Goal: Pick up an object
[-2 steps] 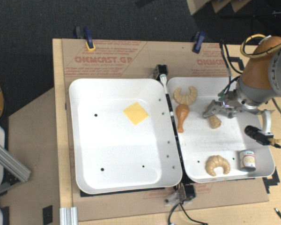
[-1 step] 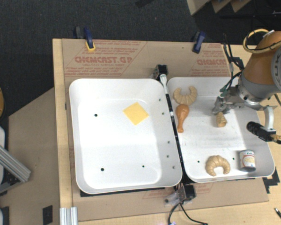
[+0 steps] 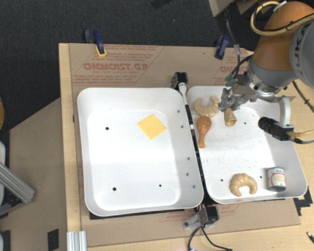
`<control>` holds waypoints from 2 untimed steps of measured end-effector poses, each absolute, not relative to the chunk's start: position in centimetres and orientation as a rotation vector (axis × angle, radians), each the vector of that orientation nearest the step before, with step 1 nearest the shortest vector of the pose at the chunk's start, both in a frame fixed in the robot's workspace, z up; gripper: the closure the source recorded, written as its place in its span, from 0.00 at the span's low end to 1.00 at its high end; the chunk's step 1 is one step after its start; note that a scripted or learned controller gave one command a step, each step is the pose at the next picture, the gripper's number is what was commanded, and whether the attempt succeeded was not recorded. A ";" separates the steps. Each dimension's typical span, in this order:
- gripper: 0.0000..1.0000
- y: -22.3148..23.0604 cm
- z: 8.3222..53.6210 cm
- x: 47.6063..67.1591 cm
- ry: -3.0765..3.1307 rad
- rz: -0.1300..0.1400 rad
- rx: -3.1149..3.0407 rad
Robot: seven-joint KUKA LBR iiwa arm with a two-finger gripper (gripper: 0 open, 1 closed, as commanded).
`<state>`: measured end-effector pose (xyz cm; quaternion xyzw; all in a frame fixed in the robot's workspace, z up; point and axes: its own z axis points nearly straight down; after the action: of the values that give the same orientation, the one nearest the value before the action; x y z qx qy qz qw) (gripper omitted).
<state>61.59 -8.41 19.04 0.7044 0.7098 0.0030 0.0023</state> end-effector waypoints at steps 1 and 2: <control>1.00 -12.6 22.2 66.9 2.216 0.006 2.214; 1.00 -3.7 21.4 64.6 2.235 0.000 2.216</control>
<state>64.56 -3.67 21.43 0.7041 0.7101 -0.0001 -0.0029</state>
